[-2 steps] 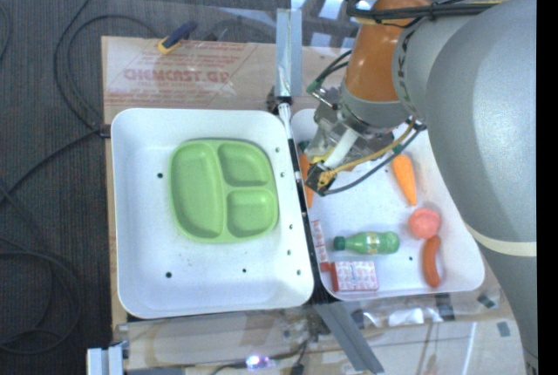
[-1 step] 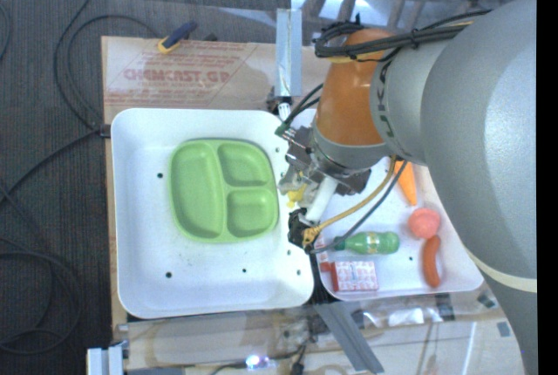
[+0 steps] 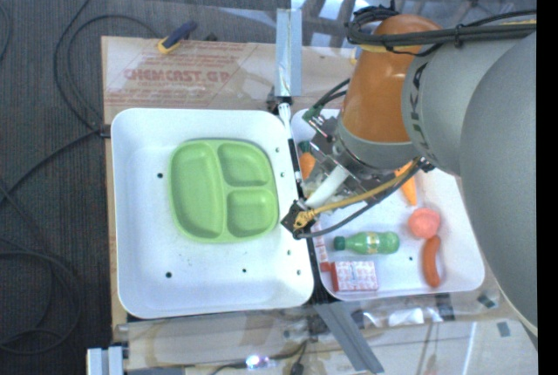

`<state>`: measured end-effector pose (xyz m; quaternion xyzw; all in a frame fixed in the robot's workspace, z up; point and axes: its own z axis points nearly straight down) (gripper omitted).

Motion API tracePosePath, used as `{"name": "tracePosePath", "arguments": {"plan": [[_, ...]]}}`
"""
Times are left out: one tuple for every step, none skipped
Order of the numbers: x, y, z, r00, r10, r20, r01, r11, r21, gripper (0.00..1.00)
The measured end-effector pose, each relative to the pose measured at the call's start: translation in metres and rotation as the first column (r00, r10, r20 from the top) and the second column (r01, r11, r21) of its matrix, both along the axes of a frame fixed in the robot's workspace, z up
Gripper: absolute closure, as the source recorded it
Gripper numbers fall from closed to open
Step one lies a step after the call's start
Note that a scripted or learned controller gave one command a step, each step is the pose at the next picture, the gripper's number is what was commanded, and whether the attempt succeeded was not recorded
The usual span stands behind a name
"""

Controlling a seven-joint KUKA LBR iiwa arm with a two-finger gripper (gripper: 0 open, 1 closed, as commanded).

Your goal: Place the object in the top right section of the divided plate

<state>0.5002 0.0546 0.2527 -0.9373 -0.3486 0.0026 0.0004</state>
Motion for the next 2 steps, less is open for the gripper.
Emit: {"name": "tracePosePath", "arguments": {"plan": [[0.0053,0.0386,-0.0429,1.0,0.008,-0.003,-0.008,1.0,-0.001,1.0],[0.0056,0.0383,-0.0427,1.0,0.007,-0.002,-0.007,1.0,0.0,0.0]]}}
